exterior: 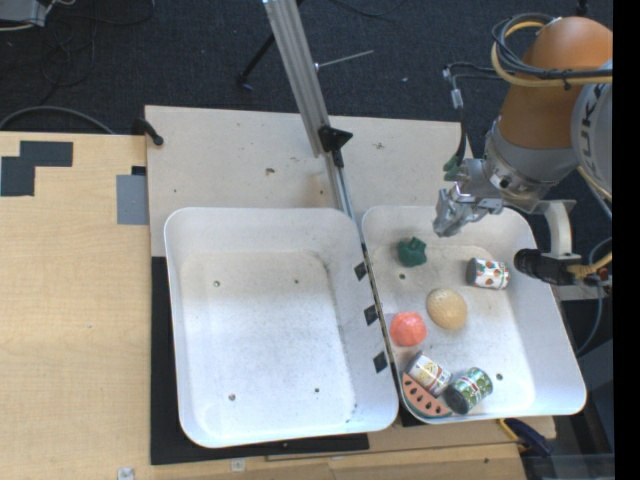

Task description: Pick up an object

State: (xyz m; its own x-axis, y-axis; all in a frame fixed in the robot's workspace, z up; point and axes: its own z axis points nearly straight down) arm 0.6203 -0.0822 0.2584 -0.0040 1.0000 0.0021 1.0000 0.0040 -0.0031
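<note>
Tool: the tool (452, 215) hangs over the far part of the right bin (545, 368), nothing between its fingers; whether they are spread or pressed together I cannot tell.
Arm: it enters from the right, wrist bent downward, likely so the tool meets the bin floor from above.
Candidate objects: a green lump (411, 252) lies just beside and below the tool; a small printed can (487, 273) near the right wall; a tan ball (447, 308) and a red ball (407, 328) mid-bin.
Cluster: two more cans (470, 388) and a red slice (424, 398) crowd the near rim, harder to isolate.
Left bin (200, 268): probably the drop side.
Counter (250, 158): carries both bins.
</note>
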